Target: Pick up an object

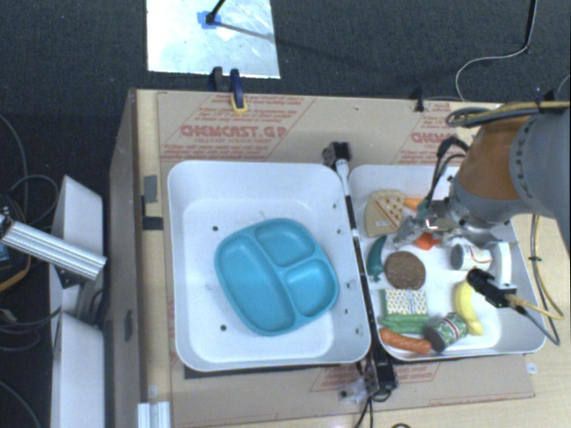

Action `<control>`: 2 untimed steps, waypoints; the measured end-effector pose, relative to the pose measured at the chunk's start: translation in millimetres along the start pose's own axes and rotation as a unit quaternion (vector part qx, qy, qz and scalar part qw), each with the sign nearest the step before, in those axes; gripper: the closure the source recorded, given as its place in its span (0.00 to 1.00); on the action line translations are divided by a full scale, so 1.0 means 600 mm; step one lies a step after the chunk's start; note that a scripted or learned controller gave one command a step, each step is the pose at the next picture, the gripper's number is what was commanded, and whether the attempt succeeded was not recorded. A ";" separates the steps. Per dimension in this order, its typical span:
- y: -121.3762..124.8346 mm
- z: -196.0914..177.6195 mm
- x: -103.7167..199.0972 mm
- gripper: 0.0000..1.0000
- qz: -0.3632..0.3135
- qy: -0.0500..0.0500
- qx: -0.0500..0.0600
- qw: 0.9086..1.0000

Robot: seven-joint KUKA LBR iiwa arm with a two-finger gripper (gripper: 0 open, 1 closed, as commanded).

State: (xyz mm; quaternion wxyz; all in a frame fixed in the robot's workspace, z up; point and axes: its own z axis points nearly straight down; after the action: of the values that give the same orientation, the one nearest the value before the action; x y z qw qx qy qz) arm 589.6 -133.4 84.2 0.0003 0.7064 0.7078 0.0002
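My gripper [423, 231] hangs low over the upper middle of the right bin [526, 328], reaching in from the right. Just left of it lie a tan wedge-shaped sandwich [385, 209] and a small orange piece [410, 203]. Below it sits a round brown patty [405, 270], with a dark green vegetable [376, 255] to that patty's left. A small red bit shows right at the gripper's tip; whether it is held is unclear.
The right bin also holds a yellow banana [466, 307], a green can [446, 330], a checkered green block [406, 303] and an orange carrot [403, 341]. The left bin [192, 203] holds a blue divided plate [276, 275]. A ridge separates the bins.
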 end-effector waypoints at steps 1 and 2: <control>0.134 -0.061 0.047 0.00 -0.001 0.000 -0.002 1.000; 0.086 -0.017 0.017 0.00 0.000 -0.001 -0.001 1.000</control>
State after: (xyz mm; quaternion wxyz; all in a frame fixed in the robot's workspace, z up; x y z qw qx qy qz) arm 641.2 -123.1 94.3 0.0012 0.7064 0.7078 0.0003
